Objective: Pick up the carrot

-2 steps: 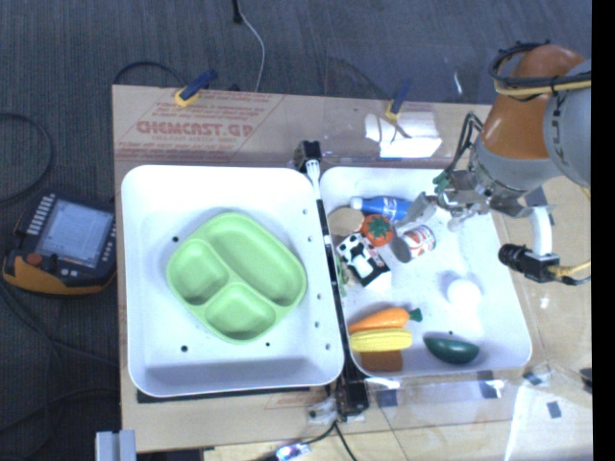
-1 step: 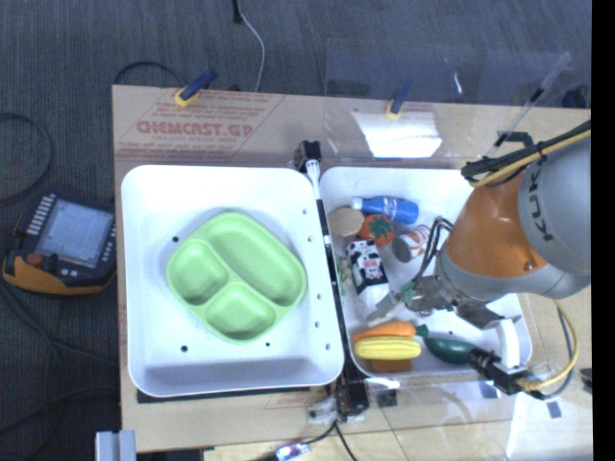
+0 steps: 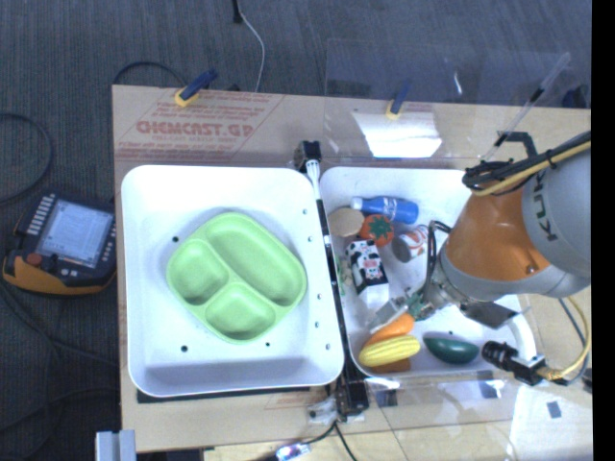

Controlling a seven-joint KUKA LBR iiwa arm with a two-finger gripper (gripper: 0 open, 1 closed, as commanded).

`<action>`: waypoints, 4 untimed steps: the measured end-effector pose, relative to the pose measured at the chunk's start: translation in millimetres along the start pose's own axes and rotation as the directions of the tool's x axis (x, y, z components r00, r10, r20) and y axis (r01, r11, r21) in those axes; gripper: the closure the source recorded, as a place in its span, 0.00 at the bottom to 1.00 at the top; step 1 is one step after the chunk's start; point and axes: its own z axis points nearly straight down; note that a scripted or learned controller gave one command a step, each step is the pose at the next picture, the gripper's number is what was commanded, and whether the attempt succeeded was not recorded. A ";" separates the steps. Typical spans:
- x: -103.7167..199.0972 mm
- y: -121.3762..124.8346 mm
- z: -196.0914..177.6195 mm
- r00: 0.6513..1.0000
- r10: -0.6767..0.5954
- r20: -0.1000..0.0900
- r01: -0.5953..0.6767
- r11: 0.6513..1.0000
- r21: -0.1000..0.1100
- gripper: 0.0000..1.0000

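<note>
My gripper (image 3: 411,307) hangs low in the right bin (image 3: 338,185), at about 5 o'clock of its floor. From this angle I cannot tell how it is set, and I see nothing held in it.

The left bin (image 3: 144,373) carries a green divided plate (image 3: 237,275) and plays no part in this step.

In the right bin, the carrot (image 3: 391,328) lies at 7 o'clock from my gripper, just beside it, orange and tilted. Directly at its 6 o'clock, touching it, lies a yellow corn cob (image 3: 389,352). A dark green vegetable (image 3: 452,350) sits at 3 o'clock of the cob, close by. A blue bottle (image 3: 386,207) rests at 12 o'clock of the bin, well apart.

Procedure, as I judge it: centre over the carrot's middle, align the closing direction across its narrow width, and descend without catching the cob. The risk is gripping both together.
</note>
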 end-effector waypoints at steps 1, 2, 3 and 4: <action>-0.4 1.8 -10.5 1.000 0.001 0.002 -0.001 1.000 -0.005 1.00; -0.1 1.1 -9.5 1.000 0.002 0.001 -0.002 1.000 -0.003 0.00; 3.2 4.2 0.1 0.888 0.460 -0.001 -0.460 0.888 -0.009 0.00; -7.2 -2.1 0.0 1.000 0.022 0.002 -0.022 1.000 -0.002 0.00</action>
